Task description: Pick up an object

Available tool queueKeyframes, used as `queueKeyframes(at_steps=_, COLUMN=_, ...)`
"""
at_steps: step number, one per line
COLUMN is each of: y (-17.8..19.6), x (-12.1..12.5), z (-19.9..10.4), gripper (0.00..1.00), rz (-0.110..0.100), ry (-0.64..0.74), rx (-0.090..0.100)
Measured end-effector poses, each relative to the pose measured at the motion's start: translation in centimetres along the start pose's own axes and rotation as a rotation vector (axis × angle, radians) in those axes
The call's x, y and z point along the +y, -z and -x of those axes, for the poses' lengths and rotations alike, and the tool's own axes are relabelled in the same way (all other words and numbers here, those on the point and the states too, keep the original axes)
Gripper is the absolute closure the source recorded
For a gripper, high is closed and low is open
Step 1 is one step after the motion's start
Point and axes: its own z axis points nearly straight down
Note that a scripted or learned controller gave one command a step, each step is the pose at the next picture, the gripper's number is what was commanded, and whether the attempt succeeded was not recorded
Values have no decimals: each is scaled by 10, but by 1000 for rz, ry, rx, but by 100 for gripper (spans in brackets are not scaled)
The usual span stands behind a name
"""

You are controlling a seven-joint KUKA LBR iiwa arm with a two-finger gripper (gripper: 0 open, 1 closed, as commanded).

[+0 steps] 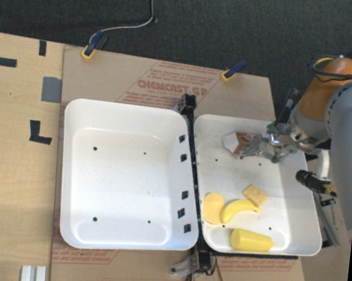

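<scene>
Because the gripper hovers in the right bin, just beside a small brown-and-white piece near the far wall, a grasp could glance off it; whether its fingers are open cannot be told; the yellow items lie well apart.
</scene>
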Motion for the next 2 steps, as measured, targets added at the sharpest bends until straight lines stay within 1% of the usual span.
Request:
queueKeyframes(at_steps=1, y=9, x=-3, z=1, gripper=100, rz=-9, ry=-2, rx=-5)
queueKeyframes(at_steps=2, y=1, x=-66, z=2, gripper=100, rz=41, ry=-9, rx=-17)
